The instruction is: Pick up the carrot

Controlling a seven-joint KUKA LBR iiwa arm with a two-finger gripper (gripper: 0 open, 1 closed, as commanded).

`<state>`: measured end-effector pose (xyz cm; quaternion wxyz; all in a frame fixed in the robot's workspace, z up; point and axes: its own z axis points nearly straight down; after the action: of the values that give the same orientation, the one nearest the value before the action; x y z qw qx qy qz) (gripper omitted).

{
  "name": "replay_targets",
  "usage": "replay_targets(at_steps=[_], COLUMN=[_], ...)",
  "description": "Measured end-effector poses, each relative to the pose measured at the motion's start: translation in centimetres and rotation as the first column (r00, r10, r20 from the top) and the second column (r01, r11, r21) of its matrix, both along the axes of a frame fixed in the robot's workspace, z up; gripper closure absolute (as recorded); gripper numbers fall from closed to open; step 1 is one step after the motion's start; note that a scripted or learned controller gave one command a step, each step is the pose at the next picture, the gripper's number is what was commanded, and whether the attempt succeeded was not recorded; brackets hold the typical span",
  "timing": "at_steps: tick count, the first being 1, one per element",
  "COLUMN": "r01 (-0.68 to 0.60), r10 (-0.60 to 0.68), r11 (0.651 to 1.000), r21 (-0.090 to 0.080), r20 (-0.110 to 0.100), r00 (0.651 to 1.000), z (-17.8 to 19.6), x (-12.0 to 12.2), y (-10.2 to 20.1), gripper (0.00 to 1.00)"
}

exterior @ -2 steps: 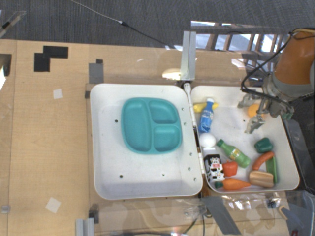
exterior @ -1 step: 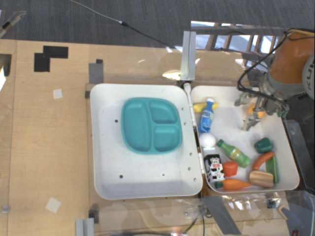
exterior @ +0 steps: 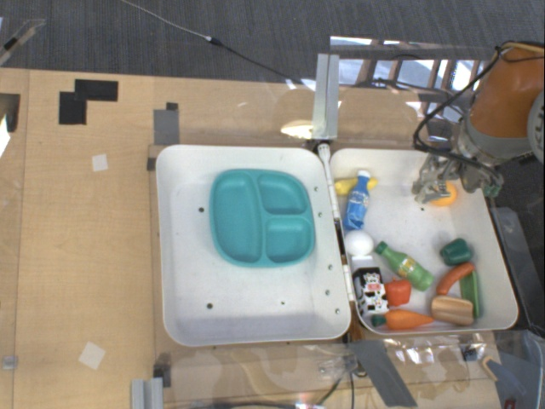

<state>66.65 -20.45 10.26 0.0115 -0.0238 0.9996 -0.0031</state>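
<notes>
The task is not done: the carrot (exterior: 410, 319) lies at the near edge of the right bin (exterior: 502, 267), well below and left of the gripper (exterior: 438, 188). I cannot tell how the fingers stand. The left bin (exterior: 183, 262) holds a teal plate (exterior: 261, 216); the right bin holds bottles and toy food.

Just beside the fingers (exterior: 430, 186) lies a small yellow-orange piece (exterior: 442, 197). Well away from them, the orange carrot (exterior: 409, 319) has a darker stub. The bottle (exterior: 357, 201) is blue with a white cap; another bottle (exterior: 405, 265) is bright green. A black-and-white patterned carton (exterior: 370, 290) sits nearby. The sectioned plate (exterior: 261, 216) is teal, both bins (exterior: 183, 228) white, the counter (exterior: 77, 254) pale tan wood.
</notes>
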Motion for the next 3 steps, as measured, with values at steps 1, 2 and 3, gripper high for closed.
replay_targets(at_steps=[1, 2, 3], r01=[-0.161, -0.301, -0.493], r10=[0.161, 0.301, 0.493], r11=[0.987, 0.954, 0.87], r21=[-0.004, -0.007, 0.002], r20=[0.002, -0.001, -0.015], r00=[0.987, 0.954, 0.87], z=[18.6, 32.3, 25.0], x=[0.7, 0.4, 0.4], y=[-0.1, 0.0, 0.1], gripper=[1.0, 1.0, 1.0])
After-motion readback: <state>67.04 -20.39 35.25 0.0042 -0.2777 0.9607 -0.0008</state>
